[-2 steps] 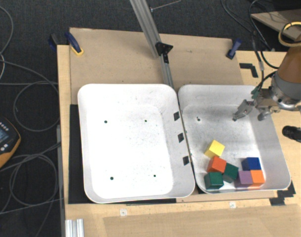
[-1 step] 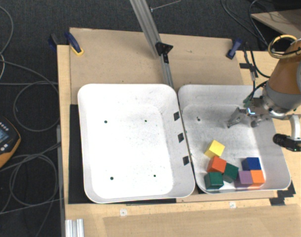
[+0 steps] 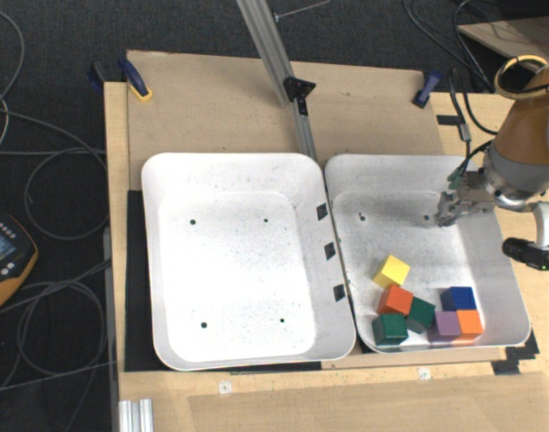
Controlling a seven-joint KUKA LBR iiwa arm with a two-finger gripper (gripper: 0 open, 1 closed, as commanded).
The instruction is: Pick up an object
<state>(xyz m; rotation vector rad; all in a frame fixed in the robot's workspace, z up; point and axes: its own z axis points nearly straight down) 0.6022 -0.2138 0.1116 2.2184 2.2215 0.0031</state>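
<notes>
While the end effector (image 3: 447,211), grip state indiscernible, hovers at right, approach is underway; next, descend toward the blocks (image 3: 425,311) at lower right.

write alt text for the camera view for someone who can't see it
A grey robot arm with an orange band reaches in from the right, its gripper low over the bare upper part of the right white bin. Small coloured blocks cluster at that bin's near end, including a yellow block and a blue block. The left white bin sits alongside on the wooden bench.

Even bright overhead light, soft shadows, sharp focus, slight grain
</notes>
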